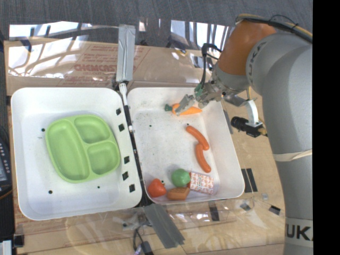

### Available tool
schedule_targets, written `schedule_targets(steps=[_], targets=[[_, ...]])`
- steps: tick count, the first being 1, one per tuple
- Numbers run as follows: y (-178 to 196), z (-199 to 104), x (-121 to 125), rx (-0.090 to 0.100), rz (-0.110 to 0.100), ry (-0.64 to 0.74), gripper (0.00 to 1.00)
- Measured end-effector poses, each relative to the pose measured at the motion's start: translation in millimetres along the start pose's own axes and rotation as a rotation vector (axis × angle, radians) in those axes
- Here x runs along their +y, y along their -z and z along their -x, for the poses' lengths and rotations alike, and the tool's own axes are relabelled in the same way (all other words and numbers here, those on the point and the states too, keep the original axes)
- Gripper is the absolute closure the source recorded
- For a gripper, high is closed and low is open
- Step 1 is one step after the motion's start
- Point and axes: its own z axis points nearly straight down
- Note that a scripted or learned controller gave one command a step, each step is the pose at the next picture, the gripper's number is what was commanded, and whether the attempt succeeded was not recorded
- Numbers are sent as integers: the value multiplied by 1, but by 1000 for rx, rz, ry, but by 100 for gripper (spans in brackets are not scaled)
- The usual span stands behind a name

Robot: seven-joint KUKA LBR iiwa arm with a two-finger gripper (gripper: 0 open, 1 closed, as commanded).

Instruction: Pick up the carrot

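The carrot (188,110) is small and orange with a green top pointing left. It lies near the back wall of the right bin (159,142). My gripper (194,101) reaches in from the right and hangs right over the carrot's right half, at or touching it. The wrist covers part of the carrot, so the contact is not visible.
In the right bin, two red-orange sausages (197,136) (203,158) lie right of centre. At its front sit a green ball (180,177), a red tomato (156,187), a brown piece (179,194) and a printed packet (202,183). A green divided plate (82,147) lies in the left bin (26,121).
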Motion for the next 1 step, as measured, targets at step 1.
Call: schedule_targets(steps=[1], targets=[[-49, 12, -3, 2, -1, 258, 0]])
